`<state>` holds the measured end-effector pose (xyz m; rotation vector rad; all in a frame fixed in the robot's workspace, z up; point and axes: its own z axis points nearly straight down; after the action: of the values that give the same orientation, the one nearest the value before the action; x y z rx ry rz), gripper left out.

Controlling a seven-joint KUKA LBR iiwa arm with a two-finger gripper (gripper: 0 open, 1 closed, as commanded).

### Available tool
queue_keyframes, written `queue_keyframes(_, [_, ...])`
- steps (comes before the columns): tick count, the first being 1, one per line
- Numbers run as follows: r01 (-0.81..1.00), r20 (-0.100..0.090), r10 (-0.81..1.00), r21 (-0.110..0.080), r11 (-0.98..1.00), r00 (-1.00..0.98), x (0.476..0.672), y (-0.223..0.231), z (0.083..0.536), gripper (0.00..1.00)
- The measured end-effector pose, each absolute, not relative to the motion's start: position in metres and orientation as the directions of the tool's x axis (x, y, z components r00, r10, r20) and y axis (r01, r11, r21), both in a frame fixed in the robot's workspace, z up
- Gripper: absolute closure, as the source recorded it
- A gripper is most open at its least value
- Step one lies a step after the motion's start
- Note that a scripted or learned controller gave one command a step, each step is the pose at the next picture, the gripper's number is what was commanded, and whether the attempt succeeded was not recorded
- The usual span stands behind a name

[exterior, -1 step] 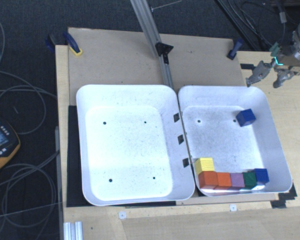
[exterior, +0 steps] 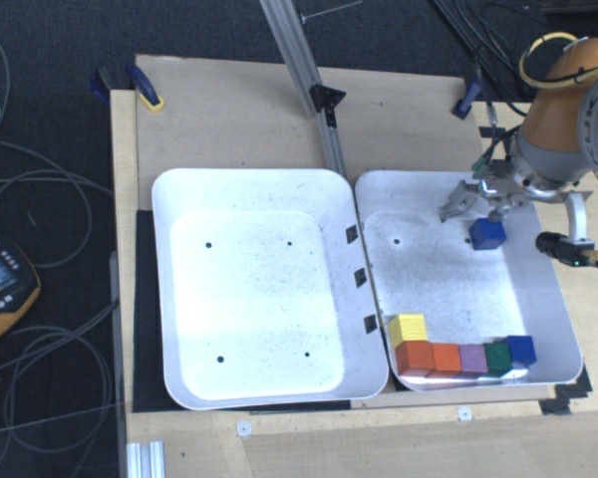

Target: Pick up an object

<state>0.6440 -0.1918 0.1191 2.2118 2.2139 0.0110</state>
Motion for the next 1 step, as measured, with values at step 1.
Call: queue_keyframes(1, [1.000,-0.006,1.000,0.017,0.002,-0.002,0.6451,-0.1921,0.1298,1.00])
